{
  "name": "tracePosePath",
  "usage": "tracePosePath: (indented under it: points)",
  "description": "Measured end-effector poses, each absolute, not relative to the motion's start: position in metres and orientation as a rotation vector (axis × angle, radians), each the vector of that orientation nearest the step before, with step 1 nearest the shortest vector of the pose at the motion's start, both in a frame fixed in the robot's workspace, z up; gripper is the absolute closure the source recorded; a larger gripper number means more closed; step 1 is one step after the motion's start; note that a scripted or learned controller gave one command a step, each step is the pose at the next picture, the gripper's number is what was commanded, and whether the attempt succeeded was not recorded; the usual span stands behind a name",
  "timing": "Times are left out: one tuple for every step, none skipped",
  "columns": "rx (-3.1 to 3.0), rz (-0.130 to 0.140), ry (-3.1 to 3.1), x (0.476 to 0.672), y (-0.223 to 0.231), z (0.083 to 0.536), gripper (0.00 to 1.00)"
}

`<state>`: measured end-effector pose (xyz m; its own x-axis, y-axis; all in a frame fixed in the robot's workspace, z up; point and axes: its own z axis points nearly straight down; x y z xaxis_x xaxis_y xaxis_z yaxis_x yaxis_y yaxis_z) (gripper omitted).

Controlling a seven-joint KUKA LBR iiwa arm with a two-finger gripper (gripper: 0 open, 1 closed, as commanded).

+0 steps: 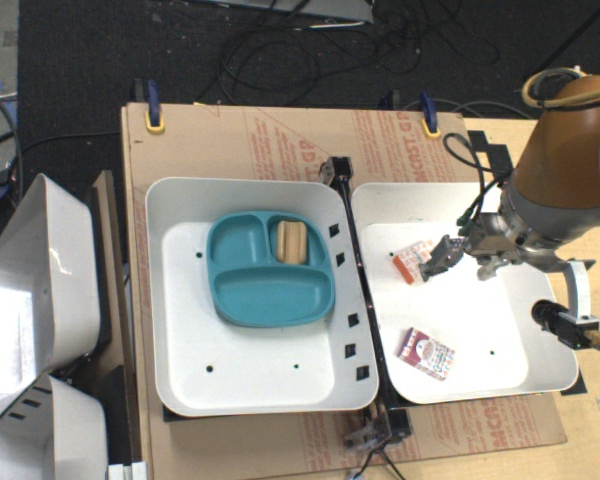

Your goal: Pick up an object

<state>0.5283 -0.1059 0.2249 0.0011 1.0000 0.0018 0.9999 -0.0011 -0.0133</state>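
In the right bin [540, 368], a small red and white packet [409, 261] lies near the left wall. A second packet [425, 353], dark red and white, rests closer to the front. My gripper [466, 260] hangs over the middle of this bin, just right of the first packet. Its fingers [442, 256] are spread open with nothing between them, and the left one is close to that packet's right edge. In the left bin [170, 368] sits a teal divided plate [270, 293] with a tan wooden block [292, 241] in its upper right compartment.
The two bins meet at a black divider strip [358, 298]. The arm's grey and orange body [570, 158] covers the right bin's far right corner. White containers [35, 288] stand off the bench at the left.
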Motion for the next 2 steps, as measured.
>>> tracePosePath:
  points:
    - [-2.220,0.001,-2.222,0.531,-0.106,0.231,0.00]
    - [-2.221,0.004,-2.218,0.529,-0.104,0.188,0.00]
